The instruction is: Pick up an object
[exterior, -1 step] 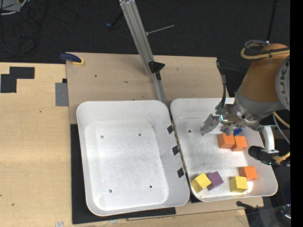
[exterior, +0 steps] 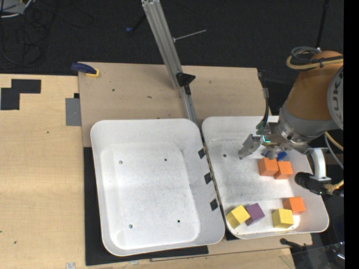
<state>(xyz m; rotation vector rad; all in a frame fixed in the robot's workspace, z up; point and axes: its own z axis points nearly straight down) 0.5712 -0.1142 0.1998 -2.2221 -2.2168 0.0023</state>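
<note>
Objects: small blocks in the right bin (exterior: 224, 129), none lifted.
Orange pair: two orange blocks (exterior: 275, 167) touching each other, at about 3 o'clock of the bin floor, just at 5 o'clock of the end effector.
Front row: yellow block (exterior: 238, 215) touching purple block (exterior: 255, 212) at 6 o'clock; second yellow block (exterior: 282, 218) and orange block (exterior: 295, 205) at 5 o'clock.
End effector (exterior: 251, 146): low over the right bin near 1 o'clock, one grey finger (exterior: 247, 148) pointing toward 8 o'clock; cannot tell whether spread or closed; nothing seen between its tips.
Arm (exterior: 311, 102): enters from 3 o'clock.
Left bin (exterior: 104, 133): white floor, on the table (exterior: 39, 167).
Progress: judged early; no grasp made. Left: settle on a block, close, lift.
</note>
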